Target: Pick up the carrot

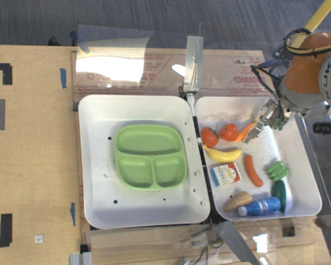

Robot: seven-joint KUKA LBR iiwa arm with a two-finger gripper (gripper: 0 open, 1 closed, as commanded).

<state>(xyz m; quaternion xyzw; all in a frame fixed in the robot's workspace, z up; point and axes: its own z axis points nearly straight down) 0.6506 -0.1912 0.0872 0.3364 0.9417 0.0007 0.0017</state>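
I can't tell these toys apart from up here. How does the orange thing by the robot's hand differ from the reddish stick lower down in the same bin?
The carrot is bright orange and lies slanted right beside the hand; the sausage is darker, red-orange, and lies apart from the hand, next to the small carton. The carrot tapers, while the sausage has rounded ends. Both are slim and lie in the right bin.

Gripper (257,129) touching the carrot (246,132) in the right bin (309,173).
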